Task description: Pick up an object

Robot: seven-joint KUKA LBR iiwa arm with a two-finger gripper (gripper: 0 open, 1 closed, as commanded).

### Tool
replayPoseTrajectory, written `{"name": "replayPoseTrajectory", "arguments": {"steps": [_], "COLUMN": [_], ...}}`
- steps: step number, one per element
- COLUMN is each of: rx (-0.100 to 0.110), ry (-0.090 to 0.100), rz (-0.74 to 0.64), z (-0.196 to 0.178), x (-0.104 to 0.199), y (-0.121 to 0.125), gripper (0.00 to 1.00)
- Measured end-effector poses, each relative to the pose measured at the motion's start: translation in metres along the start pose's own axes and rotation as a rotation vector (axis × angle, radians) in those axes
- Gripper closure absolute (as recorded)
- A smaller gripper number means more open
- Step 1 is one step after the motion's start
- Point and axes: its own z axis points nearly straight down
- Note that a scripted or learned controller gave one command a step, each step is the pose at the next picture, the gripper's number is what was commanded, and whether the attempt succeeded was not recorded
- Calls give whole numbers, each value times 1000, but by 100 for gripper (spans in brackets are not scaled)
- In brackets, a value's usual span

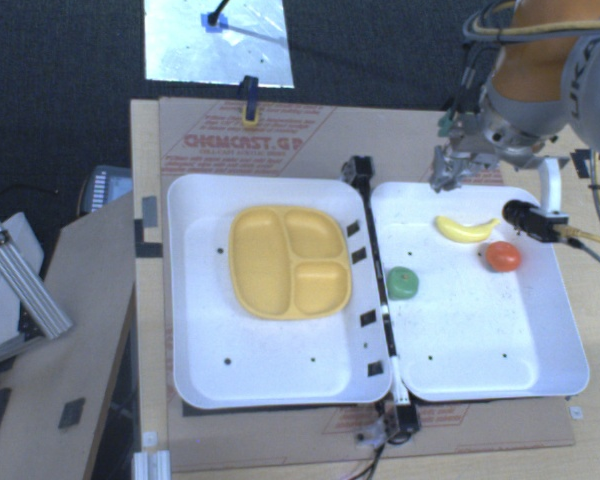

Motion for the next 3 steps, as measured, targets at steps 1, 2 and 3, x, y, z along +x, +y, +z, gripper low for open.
{"name": "replayPoseTrajectory", "arguments": {"steps": [1,2,3], "rx": [1,-1,1], "ry": [0,1,1], "rz": [0,-1,-1], "z": [14,12,17], "x": [47,103,163], "y": [-8,-2,-12], "gripper": [100,100,100]}}
